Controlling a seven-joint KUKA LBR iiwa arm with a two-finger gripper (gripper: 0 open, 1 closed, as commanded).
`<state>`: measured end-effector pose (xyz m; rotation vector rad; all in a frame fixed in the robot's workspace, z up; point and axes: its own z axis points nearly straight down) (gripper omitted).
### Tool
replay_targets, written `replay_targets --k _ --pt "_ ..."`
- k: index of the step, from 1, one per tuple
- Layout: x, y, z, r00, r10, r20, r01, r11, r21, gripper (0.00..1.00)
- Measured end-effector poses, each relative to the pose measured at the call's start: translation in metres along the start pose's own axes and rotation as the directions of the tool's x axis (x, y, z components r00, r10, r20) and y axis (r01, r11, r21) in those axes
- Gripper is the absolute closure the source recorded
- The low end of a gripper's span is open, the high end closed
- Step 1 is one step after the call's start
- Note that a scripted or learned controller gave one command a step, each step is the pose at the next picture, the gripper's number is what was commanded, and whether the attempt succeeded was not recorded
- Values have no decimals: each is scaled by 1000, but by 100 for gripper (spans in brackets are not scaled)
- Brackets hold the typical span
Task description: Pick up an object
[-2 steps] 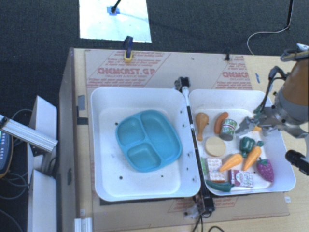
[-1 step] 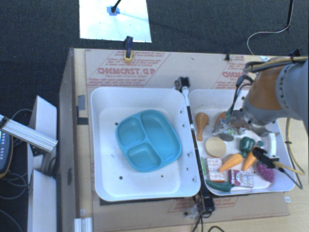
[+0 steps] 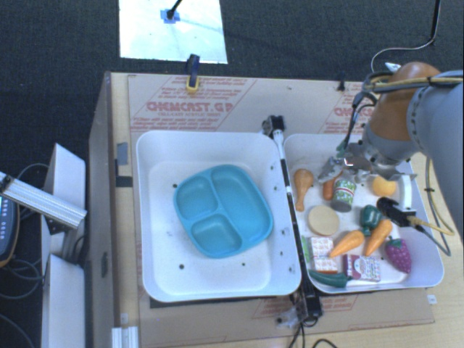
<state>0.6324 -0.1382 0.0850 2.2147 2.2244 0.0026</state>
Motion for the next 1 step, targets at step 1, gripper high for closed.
replay_targets --k 1 --pt "32 -21 0 1000 -1 -1 1 1000 1 0"
